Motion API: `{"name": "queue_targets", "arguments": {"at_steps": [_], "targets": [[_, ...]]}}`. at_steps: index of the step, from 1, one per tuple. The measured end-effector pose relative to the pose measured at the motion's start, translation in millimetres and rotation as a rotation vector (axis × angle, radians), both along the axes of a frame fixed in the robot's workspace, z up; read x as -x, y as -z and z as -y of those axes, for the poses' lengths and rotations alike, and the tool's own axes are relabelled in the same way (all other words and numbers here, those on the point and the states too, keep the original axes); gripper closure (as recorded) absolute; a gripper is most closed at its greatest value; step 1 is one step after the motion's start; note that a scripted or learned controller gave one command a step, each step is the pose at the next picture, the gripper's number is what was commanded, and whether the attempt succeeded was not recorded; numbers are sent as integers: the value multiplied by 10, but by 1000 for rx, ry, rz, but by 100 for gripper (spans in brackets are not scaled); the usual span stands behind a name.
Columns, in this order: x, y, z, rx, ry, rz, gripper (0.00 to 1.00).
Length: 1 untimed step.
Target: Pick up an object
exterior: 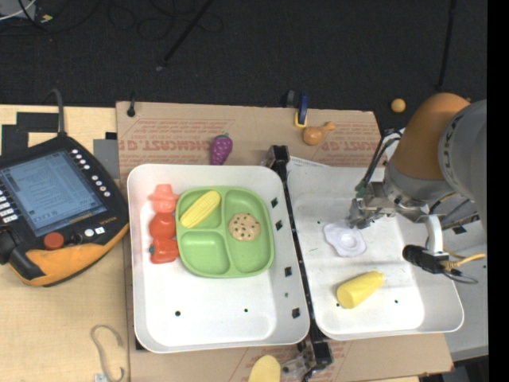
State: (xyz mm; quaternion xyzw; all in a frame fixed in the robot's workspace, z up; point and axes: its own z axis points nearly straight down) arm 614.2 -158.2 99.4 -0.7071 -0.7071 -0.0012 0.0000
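The arm reaches into the right bin (445,317) from its far right side, and the gripper (359,216) hangs low over the bin floor, just above and to the right of a small white, flattish object (345,240) lying near the bin's middle. Whether the gripper is spread or pinched cannot be told from this angle; nothing can be made out within it. A yellow object (359,288) lies nearer the bin's front edge, well clear of the gripper. Across the divider from the right bin, the left bin (207,325) holds a green divided plate (215,253) with a corn cob (199,208) and a cookie (243,227) in its compartments, and a red toy (162,225) just beyond the plate. The step in hand looks like the approach to a grasp, probably on the white piece. The next move likely calls for centring over it and descending close to the floor, since so flat a thing gives little to grip.
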Motion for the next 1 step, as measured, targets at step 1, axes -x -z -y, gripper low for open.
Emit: {"name": "queue_targets", "arguments": {"at_steps": [1], "targets": [[-94, -560, -39, 2, 1, 2, 100]]}}
